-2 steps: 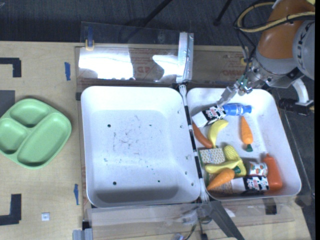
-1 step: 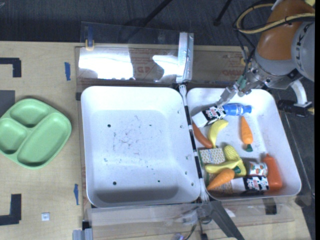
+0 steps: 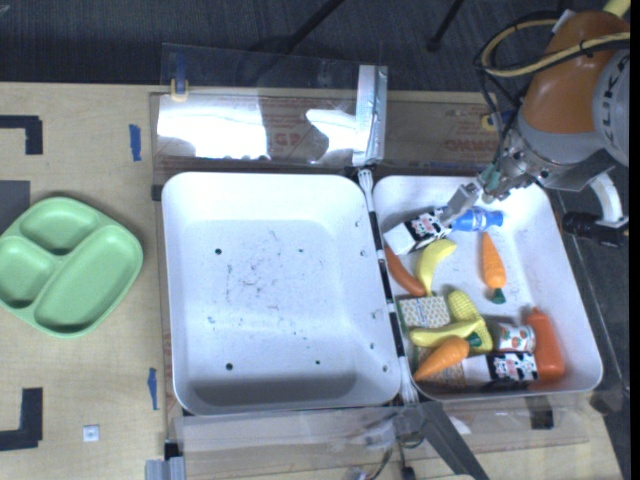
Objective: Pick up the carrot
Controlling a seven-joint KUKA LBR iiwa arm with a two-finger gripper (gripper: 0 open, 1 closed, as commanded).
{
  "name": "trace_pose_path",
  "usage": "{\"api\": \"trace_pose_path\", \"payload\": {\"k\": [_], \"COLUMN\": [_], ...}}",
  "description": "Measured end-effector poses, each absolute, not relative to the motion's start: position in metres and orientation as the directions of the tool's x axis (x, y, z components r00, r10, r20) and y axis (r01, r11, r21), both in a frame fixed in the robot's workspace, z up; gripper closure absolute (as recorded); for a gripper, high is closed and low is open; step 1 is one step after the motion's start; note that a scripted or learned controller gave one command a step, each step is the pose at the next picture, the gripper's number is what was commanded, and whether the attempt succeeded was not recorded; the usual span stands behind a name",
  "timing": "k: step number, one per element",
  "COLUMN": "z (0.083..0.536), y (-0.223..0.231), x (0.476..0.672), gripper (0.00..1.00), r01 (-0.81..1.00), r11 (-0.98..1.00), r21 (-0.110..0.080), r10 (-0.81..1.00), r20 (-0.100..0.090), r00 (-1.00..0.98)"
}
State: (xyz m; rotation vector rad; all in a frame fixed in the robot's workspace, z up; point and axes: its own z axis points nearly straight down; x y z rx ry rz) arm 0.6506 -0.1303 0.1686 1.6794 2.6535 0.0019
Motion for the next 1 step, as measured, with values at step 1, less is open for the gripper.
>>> {"api": "trace_pose_path", "payload": {"k": [1], "z": [0.118], "y": [-0.1378], "x": [0.586], "gripper": [0.0], "r01": [0.945], "r11": [0.326], "r21": [0.001], "r10": [0.945], "r20": [0.0], "r00": [-0.326]}}
